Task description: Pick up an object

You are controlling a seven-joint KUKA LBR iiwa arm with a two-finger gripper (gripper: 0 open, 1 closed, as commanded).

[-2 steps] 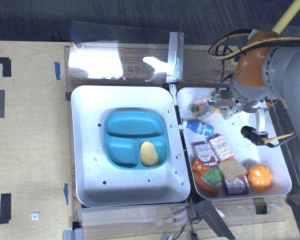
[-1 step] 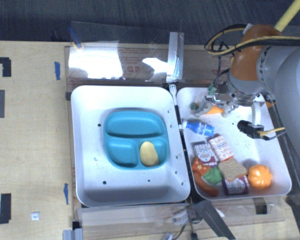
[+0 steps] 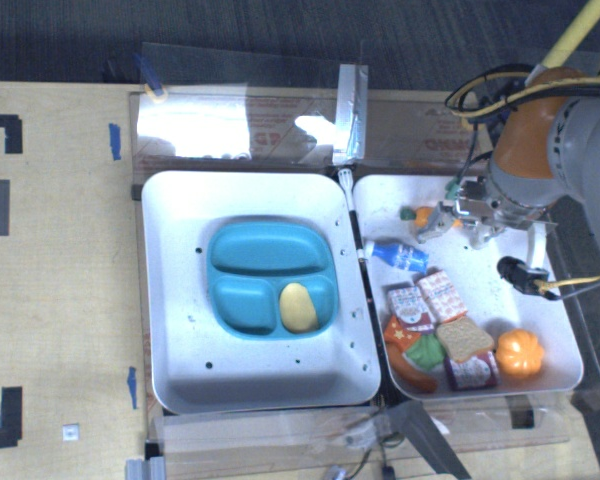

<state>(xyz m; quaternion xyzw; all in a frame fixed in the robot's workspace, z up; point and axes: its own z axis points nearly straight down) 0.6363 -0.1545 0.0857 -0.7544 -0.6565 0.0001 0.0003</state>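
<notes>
The claw [image 3: 458,218] hangs low over the far end of the right-hand shallow white bin [image 3: 565,313]; whether it is wide or narrow I cannot tell, and nothing shows in its grip. Just beside it, toward the left, lies a small orange piece [image 3: 422,215]. A blue and white plastic bottle [image 3: 399,257] lies nearer the camera, long axis running left to right.
</notes>
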